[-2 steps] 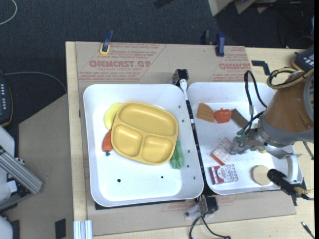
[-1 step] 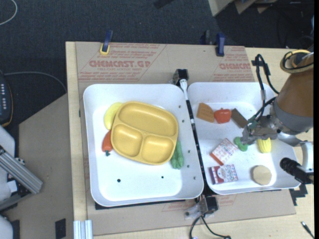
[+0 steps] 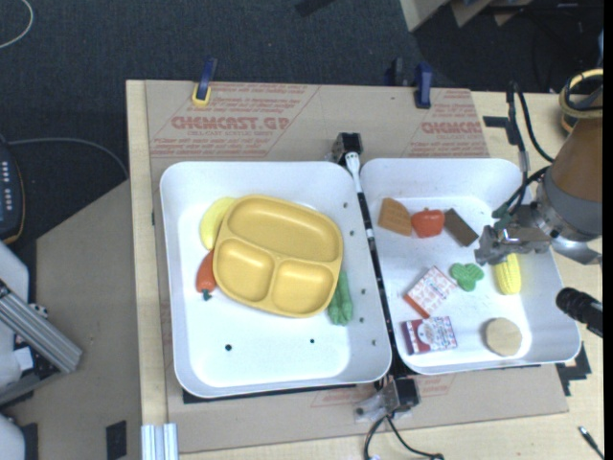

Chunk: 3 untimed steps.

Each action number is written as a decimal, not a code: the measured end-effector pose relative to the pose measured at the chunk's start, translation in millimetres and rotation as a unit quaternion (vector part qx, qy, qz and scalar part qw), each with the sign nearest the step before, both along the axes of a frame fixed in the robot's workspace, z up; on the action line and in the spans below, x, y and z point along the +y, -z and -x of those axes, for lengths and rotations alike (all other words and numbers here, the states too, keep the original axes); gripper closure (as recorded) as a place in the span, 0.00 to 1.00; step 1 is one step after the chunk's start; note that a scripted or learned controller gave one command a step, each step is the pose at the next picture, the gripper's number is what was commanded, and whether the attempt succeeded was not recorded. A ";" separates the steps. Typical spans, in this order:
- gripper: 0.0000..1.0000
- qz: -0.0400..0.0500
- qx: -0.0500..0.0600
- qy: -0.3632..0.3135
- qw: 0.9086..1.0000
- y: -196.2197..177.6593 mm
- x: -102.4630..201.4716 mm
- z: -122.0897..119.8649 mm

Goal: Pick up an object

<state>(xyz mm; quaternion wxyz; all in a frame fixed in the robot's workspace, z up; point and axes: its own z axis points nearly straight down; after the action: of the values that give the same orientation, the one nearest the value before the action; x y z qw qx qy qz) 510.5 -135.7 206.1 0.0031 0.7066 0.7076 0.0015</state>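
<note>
- the gripper [image 3: 505, 241] hangs low over the right bin [image 3: 436, 175], just beside the yellow corn [image 3: 509, 275]; nothing is seen lifted, so the pick looks not yet done.
- i cannot tell whether its jaws are apart or together.
- likely candidates sit near it: the corn, a green toy [image 3: 466, 276] and a brown block [image 3: 461, 227].
- still to do, by my judgement: close on one and raise it.
- the left bin [image 3: 187, 286] bears a yellow divided tray [image 3: 277, 254].
- both bins rest on a cardboard sheet [image 3: 287, 113] clamped at the far edge, dark carpet [image 3: 144, 17] beyond.

Yellow corn cob [image 3: 508, 274] lies lengthwise in the right bin [image 3: 546, 338], beside green broccoli [image 3: 466, 275]
</note>
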 end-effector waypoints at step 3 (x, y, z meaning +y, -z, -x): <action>1.00 -0.002 0.002 -0.003 1.000 -29.1 95.8 -58.2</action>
<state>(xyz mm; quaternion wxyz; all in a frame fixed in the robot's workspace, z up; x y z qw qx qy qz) 568.6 -39.9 235.2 0.0006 0.7046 0.7096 0.0017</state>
